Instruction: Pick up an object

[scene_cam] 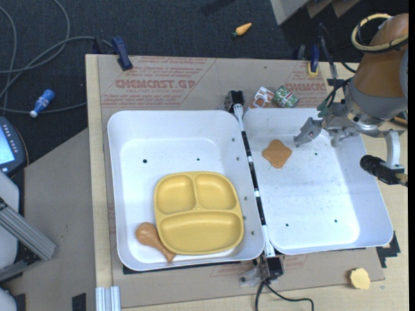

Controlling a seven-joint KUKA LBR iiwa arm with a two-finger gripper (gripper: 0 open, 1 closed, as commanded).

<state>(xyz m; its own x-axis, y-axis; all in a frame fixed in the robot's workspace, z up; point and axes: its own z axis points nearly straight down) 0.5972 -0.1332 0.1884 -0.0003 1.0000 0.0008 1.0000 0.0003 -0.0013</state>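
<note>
You get an evenly lit, fairly bright picture; the light falls from overhead and is soft. The two white bins (194,135) left of and under the pincer (322,129) read near blown-out, with mild sheen on the walls. The pincer casts only a faint shadow on the bin floor just below it. The yellow tray (198,212), far left of the pincer, shows soft highlights. The dark floor (58,18) beyond the worktop (162,76) loses detail. Focus is slightly soft throughout.
</note>
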